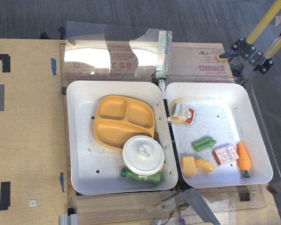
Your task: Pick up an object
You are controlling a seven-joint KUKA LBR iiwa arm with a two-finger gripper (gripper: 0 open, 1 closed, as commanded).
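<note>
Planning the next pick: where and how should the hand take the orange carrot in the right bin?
Grip the carrot across its thick orange middle, coming straight down. It lies flat, lengthwise along the right bin's right wall, so close the fingers across its narrow width, minding that wall.

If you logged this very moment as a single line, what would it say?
stage: nothing picked yet | left bin: yellow divided plate, white lidded bowl, green bottle | right bin: carrot, green beans, small packets

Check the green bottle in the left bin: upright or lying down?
Lying down. The green plastic bottle rests on its side along the near wall of the left white bin, against the round white lidded bowl.
</note>
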